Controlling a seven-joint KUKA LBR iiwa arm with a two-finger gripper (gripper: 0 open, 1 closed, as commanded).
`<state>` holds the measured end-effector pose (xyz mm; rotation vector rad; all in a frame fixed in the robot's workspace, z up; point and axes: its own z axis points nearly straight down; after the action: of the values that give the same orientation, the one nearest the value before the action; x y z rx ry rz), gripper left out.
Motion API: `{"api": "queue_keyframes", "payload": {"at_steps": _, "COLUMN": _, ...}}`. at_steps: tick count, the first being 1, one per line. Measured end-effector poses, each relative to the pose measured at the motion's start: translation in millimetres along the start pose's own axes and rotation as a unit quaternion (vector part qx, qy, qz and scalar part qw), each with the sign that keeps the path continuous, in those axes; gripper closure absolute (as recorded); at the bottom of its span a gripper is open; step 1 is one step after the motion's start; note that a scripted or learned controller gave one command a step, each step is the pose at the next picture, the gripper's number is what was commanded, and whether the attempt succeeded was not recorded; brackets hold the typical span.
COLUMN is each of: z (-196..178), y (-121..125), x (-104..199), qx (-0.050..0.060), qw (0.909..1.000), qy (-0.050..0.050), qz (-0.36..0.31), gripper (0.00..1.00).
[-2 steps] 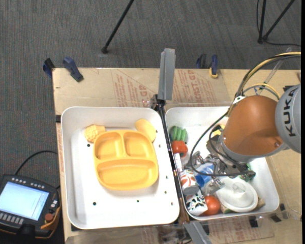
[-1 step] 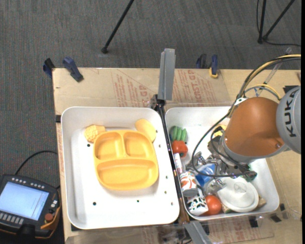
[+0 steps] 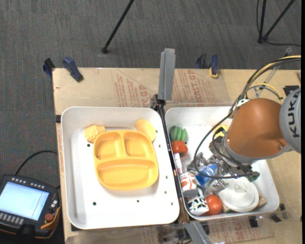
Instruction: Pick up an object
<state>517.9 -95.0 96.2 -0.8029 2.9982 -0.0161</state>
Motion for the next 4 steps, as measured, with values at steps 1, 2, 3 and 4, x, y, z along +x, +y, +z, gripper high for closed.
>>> {"api": "queue_keyframes", "payload": {"at_steps": 1, "z": 1, "y": -4, "x": -1, "qx": -0.002, "qw": 1.0000, "qy": 0.003, "qz": -0.003, "gripper": 0.00}}
{"api": "queue_keyframes", "payload": {"at_steps": 2, "z": 0, "y": 4, "x": -1, "qx": 0.000, "qw": 0.9998, "qy": -0.001, "qz": -0.020, "gripper": 0.00}}
{"api": "queue_keyframes", "payload": {"at_steps": 3, "z": 4, "y": 2, "x": -8, "qx": -0.005, "qw": 0.9997, "qy": 0.007, "qz": -0.021, "gripper": 0.00}}
{"api": "queue_keyframes", "payload": {"at_steps": 4, "z": 3, "y": 8, "x": -7, "qx": -0.004, "qw": 0.9998, "qy": 0.005, "qz": 0.016, "gripper": 0.00}}
